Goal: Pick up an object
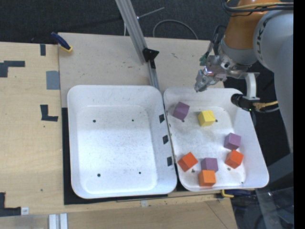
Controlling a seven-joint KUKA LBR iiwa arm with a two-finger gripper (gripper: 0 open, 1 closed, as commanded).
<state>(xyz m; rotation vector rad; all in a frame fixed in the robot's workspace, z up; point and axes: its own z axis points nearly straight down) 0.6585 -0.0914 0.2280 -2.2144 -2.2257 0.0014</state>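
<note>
The gripper (202,86) hung over the far rim of the right bin (252,175); how its tool was set I could not tell. Seven cubes lay loose below it for picking, the yellow cube (206,118) nearest, a purple cube (180,110) just beside.

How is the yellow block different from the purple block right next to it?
The yellow block is bright yellow; the purple block is a dull violet. The yellow block lies nearer the middle of the right bin, while the purple block lies close to that bin's left wall. The yellow block also sits more directly below the robot's hand. Both are small cubes of similar size, resting apart on the bin floor.
</note>
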